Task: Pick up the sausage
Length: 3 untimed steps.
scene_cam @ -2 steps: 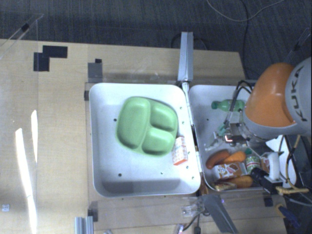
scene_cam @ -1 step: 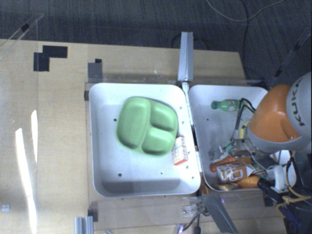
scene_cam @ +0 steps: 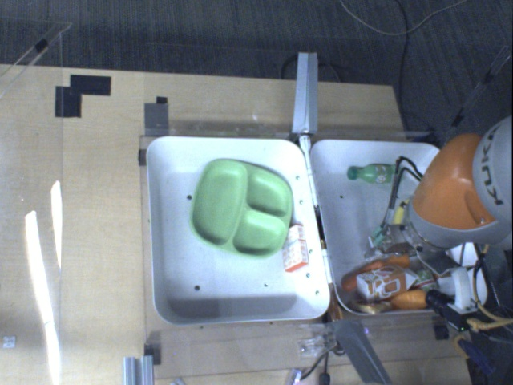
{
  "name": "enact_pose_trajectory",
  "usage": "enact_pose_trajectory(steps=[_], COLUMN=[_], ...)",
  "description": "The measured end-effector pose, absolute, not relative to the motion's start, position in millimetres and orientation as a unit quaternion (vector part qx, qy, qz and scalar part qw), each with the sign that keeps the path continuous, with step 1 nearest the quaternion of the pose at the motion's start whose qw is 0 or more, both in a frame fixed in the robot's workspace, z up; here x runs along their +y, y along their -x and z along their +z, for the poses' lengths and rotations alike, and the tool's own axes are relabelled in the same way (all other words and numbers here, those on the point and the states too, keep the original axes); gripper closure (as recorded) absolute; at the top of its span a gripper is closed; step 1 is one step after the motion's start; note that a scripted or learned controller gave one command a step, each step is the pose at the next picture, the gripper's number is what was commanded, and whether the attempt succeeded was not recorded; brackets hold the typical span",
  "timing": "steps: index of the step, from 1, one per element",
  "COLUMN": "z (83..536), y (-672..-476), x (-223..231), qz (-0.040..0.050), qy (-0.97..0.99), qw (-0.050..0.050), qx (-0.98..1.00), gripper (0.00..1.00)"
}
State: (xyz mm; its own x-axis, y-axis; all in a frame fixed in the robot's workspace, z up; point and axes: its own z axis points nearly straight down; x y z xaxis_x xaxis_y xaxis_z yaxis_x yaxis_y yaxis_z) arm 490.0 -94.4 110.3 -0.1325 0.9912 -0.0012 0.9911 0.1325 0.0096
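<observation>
A brown-orange sausage-like piece lies in the right bin near its front, partly hidden by the arm. My gripper reaches down just above it, under the grey wrist and orange band. Nothing can be seen between its tips from this angle. A brown packet with a white label lies directly in front of the sausage. An orange carrot-like piece rests at the bin's front wall.
A small green bottle lies at the back of the right bin. The left bin holds a green divided plate and a small red-and-white carton by the divider. Cables hang beside the wrist.
</observation>
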Motion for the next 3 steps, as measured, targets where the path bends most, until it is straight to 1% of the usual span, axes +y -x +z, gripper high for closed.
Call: enact_pose_trajectory(steps=[1,2,3], z=[266,266,184], y=[-488.9,-488.8,-487.7], x=[-68,-68,-16], qz=[0.0022,0.0022,0.0011], qy=[-0.558,-0.558,-0.493], qw=[0.004,0.004,0.002], qx=[0.83,0.83,0.87], gripper=[1.0,0.0,0.0])
